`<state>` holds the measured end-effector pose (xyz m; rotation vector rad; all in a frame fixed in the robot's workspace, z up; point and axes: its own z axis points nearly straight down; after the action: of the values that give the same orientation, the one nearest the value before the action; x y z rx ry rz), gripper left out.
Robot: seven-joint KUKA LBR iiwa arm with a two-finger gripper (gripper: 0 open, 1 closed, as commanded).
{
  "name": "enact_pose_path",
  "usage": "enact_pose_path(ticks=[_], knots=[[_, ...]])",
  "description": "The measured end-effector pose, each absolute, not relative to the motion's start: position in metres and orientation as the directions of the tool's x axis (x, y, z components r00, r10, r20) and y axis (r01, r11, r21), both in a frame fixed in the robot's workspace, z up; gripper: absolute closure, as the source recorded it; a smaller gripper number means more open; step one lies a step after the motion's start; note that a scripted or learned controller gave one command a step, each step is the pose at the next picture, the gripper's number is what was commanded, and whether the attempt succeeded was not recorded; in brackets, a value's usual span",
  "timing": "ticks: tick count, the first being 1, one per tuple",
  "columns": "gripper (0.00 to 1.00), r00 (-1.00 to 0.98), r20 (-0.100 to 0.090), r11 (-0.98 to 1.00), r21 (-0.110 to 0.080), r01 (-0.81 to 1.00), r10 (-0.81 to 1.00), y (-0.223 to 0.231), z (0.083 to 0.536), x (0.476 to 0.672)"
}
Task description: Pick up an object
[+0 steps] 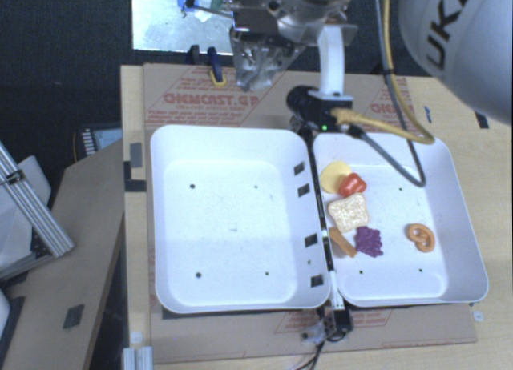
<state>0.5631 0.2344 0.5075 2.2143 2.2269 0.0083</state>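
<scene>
The scene is brightly and evenly lit from above, and the two white bins (232, 224) read almost blown out, with little surface detail on their floors. A soft grey shadow covers the upper part of the left bin's floor, and fainter shading lies along the far wall of the right bin (401, 224). At the top left of the frame a pale, shiny panel (180, 8) glares against the dark floor. The arm (457, 24) at the upper right is large, close and slightly soft. The whole picture is somewhat grainy, with small items lacking crisp edges.
</scene>
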Motion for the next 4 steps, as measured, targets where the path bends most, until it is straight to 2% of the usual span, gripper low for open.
enact_pose_path(ticks=[4], knots=[[1.00,-0.011,0.008,0.011,0.012,1.000,1.000,0.235,0.552,0.564]])
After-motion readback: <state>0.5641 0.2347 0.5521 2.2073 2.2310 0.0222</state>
